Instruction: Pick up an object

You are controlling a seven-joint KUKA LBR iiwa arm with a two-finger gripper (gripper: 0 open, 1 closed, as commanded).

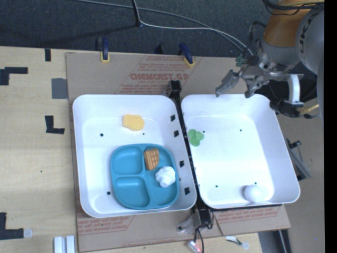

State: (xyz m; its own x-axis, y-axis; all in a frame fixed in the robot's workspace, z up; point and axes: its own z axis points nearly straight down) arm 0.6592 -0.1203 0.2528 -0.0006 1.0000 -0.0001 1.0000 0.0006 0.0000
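My gripper [236,88] hangs over the far rim of the right bin [274,120], its two fingers spread apart and nothing between them. A small green object [196,137] lies against the right bin's left wall. A white ball [255,192] rests near that bin's front right corner. In the left bin [87,115] sits a yellow piece [133,122], and a blue divided tray [126,186] holds a waffle-like brown piece [151,158] and a crumpled white object [165,176].
Both bins stand on a cardboard sheet [152,73] clamped at the back by two blue-and-yellow clamps [105,50]. A cable [184,22] runs across the dark background toward the arm. Black clips [175,88] join the bins along their shared edge.
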